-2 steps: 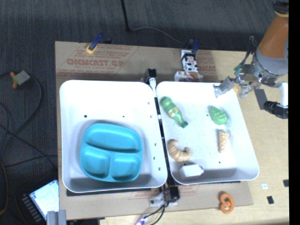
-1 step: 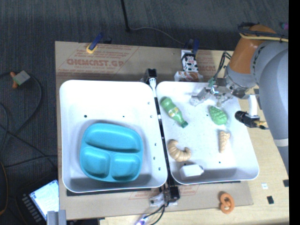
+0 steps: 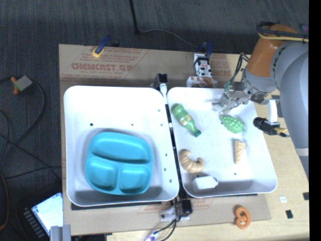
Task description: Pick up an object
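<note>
The right bin (image 3: pixel 261 185) holds a green bottle (image 3: pixel 184 118), a knobbly green toy (image 3: pixel 232 123), a tan cone (image 3: pixel 238 150), a curled tan croissant-like piece (image 3: pixel 191 161) and a white block (image 3: pixel 205 183). My gripper (image 3: pixel 229 101) hangs over the bin's far right part, just behind the knobbly green toy and apart from it. I see nothing held in it.
A blue divided tray (image 3: pixel 119 162) lies in the left bin (image 3: pixel 75 114). Behind the right bin stands a small black-and-white carton (image 3: pixel 202 67). An orange ring (image 3: pixel 243 216) lies on the bench in front. The grey arm (image 3: pixel 296 89) fills the right side.
</note>
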